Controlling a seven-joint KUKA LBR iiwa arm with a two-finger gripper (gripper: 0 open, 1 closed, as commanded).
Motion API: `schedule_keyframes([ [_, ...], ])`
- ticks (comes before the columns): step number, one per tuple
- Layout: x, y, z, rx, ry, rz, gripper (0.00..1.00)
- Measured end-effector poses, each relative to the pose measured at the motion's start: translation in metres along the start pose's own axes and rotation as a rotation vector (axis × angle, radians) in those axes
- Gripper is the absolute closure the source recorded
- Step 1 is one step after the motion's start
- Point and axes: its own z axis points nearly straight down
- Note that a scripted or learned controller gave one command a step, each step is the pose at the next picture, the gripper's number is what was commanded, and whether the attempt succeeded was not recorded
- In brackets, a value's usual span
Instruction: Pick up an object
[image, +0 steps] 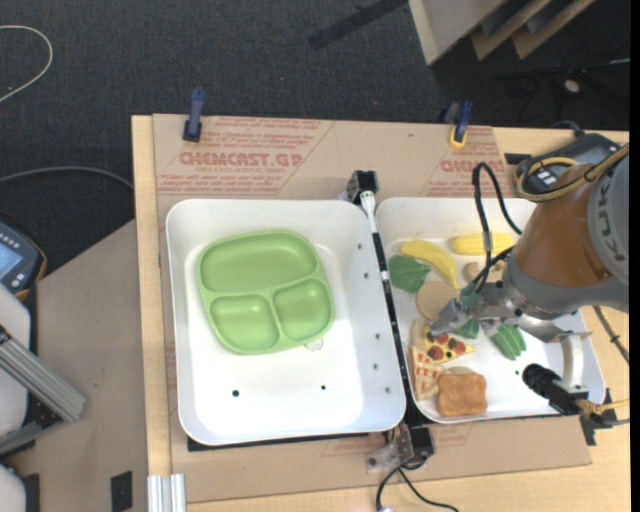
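My gripper (460, 318) hangs low in the right bin (505, 392), over the middle of a cluster of toy foods. Just below it lies a pizza slice (441, 351), and a tan round piece (432, 297) sits at its upper left. A green vegetable (509, 341) lies to its right, partly under the wrist. A yellow banana (431, 257), a green leaf (407, 272) and a yellow corn piece (469, 243) lie farther back. A brown bread piece (461, 393) rests near the front. Nothing is visibly held.
The left bin (190, 345) holds a green compartment plate (265, 290) toward its back. A black divider rail (383, 280) runs between the bins. The arm's orange and grey body (565, 250) covers the right bin's right side.
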Motion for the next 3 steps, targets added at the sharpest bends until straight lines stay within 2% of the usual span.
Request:
schedule_keyframes([
  [1, 0.06, -0.03, -0.077, -0.011, 0.003, -0.011, 0.0],
  [2, 0.147, -0.031, -0.073, -0.006, 0.005, -0.015, 0.0],
  [3, 0.189, 0.05, -0.074, -0.013, 0.002, -0.011, 0.0],
])
